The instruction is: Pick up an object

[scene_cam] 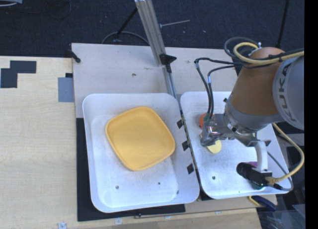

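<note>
A yellow square plate lies flat in the left bin. My gripper hangs low over the right bin, near its left-centre. Just under it a pale yellow rounded object peeks out, and a small red-orange object shows at its upper left. The wrist and arm hide most of both, so I cannot see whether either sits between the fingers. A small pink thing shows beside the arm's lower right.
A slanted aluminium post rises behind the bins. Black clips line the divider between the two bins. The arm's bulk covers the right bin's upper right part.
</note>
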Action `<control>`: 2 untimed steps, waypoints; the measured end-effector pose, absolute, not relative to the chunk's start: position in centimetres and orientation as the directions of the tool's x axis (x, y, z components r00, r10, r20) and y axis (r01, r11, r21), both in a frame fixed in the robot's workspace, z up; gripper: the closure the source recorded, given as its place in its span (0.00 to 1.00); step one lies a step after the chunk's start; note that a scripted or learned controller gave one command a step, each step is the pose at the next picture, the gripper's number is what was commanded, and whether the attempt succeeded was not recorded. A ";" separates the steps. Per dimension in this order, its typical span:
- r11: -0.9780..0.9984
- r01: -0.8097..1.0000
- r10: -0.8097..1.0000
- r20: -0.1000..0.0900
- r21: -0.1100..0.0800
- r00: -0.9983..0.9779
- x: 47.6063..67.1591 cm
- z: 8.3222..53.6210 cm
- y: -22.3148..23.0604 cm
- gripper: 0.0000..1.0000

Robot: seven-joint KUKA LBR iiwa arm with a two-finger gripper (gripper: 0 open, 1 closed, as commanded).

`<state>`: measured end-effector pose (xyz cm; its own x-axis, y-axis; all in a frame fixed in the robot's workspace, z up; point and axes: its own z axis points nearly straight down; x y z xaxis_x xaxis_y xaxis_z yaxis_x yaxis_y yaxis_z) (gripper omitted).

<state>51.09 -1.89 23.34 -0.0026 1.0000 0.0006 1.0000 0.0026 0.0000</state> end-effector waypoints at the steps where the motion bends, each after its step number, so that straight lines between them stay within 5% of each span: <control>1: 0.002 1.000 1.000 0.000 -0.001 -0.002 52.1 24.1 3.1 1.00; 2: 0.003 1.000 1.000 0.000 -0.001 -0.003 52.7 24.4 8.6 1.00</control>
